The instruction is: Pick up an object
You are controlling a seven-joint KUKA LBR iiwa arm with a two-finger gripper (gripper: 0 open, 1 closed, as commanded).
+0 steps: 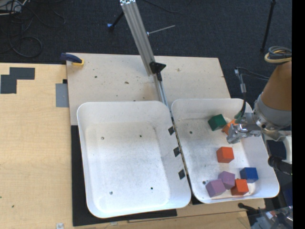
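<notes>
The right bin point(200, 112) holds several blocks: a green one point(217, 122) near the back, an orange one point(225, 154) in the middle, and a blue one point(249, 174), two purple ones point(220, 183) and another orange one point(239, 187) near the front edge. My gripper point(233, 131) reaches in from the right and hangs low just right of the green block. A small orange piece point(229, 127) shows right against it; whether it sits between the fingers I cannot tell.
The left bin point(95, 116) lies beside the right one, with a divider carrying black clips point(176, 151) between them. A slanted aluminium bar point(140, 35) rises behind the bins. A blue-and-yellow tool point(72, 59) lies at the bench's back left corner.
</notes>
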